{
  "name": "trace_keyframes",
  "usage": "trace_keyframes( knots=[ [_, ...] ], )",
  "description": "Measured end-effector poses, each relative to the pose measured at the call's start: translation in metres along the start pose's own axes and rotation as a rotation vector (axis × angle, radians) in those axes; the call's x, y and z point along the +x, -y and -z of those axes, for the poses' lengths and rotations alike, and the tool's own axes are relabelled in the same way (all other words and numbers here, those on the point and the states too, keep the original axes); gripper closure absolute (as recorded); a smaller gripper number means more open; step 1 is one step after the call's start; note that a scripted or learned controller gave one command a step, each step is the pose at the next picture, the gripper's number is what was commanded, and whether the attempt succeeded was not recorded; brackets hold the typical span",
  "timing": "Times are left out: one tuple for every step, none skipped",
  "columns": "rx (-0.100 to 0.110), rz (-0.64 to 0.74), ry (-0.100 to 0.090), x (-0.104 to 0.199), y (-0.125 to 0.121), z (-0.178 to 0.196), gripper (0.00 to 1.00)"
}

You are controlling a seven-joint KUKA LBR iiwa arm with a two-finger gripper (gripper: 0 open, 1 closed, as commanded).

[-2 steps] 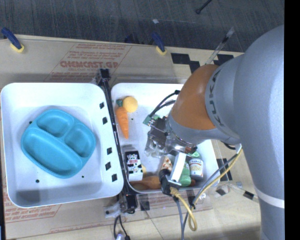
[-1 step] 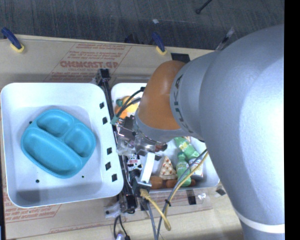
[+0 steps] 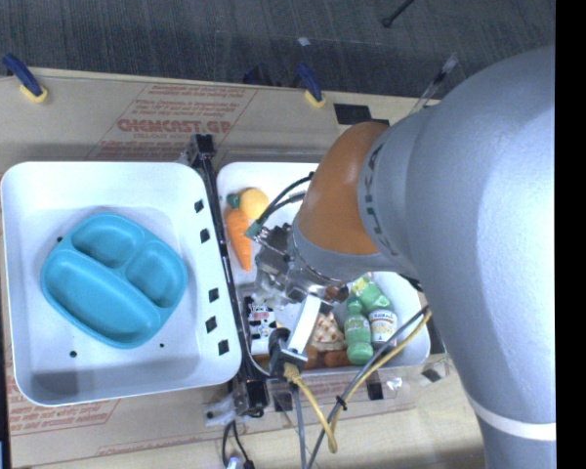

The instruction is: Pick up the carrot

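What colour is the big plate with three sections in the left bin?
The moulded plastic three-section plate is light blue, seen plainly in the camera view from above.

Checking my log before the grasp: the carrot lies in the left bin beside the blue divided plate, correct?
Not quite. The camera view shows the carrot in the right bin, along its left wall; the blue divided plate sits alone in the left bin.

The grey arm (image 3: 488,213) is seen entering from three o'clock, its bulk spread across the frame's right half. The orange band (image 3: 344,198) is turned toward nine o'clock, above the wrist. The gripper (image 3: 281,267) is pointed down toward eight o'clock, its tips hidden under the wrist.
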State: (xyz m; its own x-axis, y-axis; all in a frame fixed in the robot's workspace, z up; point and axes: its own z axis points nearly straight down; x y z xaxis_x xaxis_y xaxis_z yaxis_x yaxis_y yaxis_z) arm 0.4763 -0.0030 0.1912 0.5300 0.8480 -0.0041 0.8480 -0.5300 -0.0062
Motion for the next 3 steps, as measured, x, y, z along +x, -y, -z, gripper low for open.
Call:
trace_keyframes(
  knots=[
    [0.002,-0.232,0.0,0.058,-0.024,0.044,1.0],
    [0.012,-0.218,0.004,0.059,-0.023,0.053,1.0],
    [0.002,-0.598,-0.001,0.071,-0.023,0.045,1.0]
  ],
)
